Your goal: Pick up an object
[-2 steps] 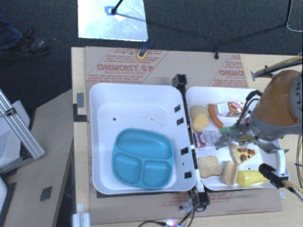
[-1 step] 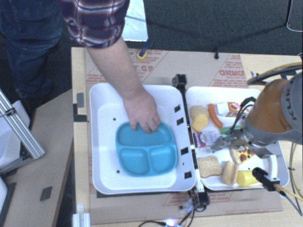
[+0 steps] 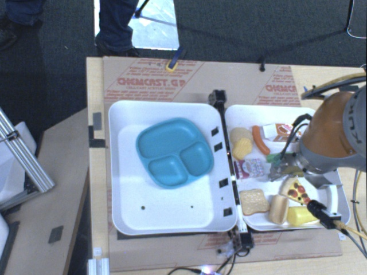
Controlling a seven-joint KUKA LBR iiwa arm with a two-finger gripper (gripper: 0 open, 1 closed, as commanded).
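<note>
End effector (image 3: pixel 279 169) over right bin (image 3: pixel 321 224), grip state unclear, pizza slice (image 3: pixel 296 191) just beside

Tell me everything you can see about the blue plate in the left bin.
The blue plate is a sky-blue divided tray that looks like smooth plastic, with rounded corners and three compartments: one large, two smaller. It lies flat and turned at an angle on the floor of the left bin, toward its far side. Nothing lies in it or touches it.

Pale wooden table (image 3: pixel 95 85), covered by a printed brown cardboard sheet (image 3: pixel 149 79). Directly on the sheet, touching side by side: shallow white left bin (image 3: pixel 123 171) and shallow white right bin (image 3: pixel 241 114).
</note>
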